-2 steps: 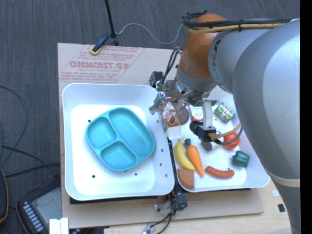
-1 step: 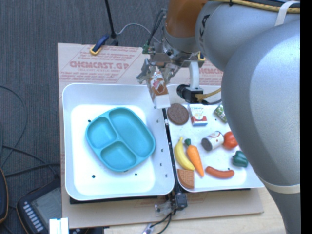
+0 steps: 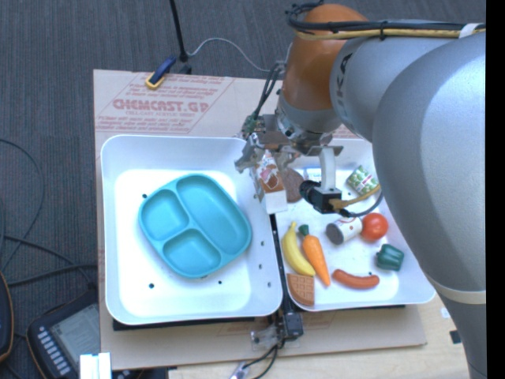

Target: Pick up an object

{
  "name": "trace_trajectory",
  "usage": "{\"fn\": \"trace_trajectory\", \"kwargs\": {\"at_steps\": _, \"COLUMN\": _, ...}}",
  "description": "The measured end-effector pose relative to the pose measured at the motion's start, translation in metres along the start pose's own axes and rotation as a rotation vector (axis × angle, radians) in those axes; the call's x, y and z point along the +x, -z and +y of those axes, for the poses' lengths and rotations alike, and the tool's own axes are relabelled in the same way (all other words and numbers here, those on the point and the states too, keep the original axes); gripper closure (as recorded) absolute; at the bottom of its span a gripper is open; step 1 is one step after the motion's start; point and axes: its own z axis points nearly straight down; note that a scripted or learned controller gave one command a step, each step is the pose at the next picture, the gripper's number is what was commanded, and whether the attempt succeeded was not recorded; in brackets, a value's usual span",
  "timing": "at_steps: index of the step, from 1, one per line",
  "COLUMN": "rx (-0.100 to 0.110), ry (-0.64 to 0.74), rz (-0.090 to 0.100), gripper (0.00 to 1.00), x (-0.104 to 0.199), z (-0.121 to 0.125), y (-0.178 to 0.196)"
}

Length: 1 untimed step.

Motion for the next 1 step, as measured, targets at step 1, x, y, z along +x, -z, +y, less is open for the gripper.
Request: {"fn": "trace_trajectory", "kwargs": {"at_steps": 1, "rx": -0.001, "ry": 0.003, "rz": 0.002, "gripper": 1.00, "x": 0.0675, "z": -0.0528, "y": -0.0170}}
